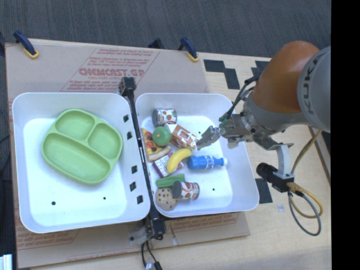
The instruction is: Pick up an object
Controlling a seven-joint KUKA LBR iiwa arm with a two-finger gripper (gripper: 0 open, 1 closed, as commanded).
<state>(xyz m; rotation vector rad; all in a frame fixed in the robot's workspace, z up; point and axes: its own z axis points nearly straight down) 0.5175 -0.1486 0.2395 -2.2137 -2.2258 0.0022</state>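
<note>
Where cardboard [169, 66] covers bench | end effector [207, 139] (grip unclear) | dark carpet [169, 10]

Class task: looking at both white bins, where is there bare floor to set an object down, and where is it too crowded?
Free: the left bin around the green divided plate, chiefly its front strip and near corners; the right bin floor right of the blue bottle and front right of the can. Crowded: the right bin's left half, with banana, can and cookie packed together.
</note>
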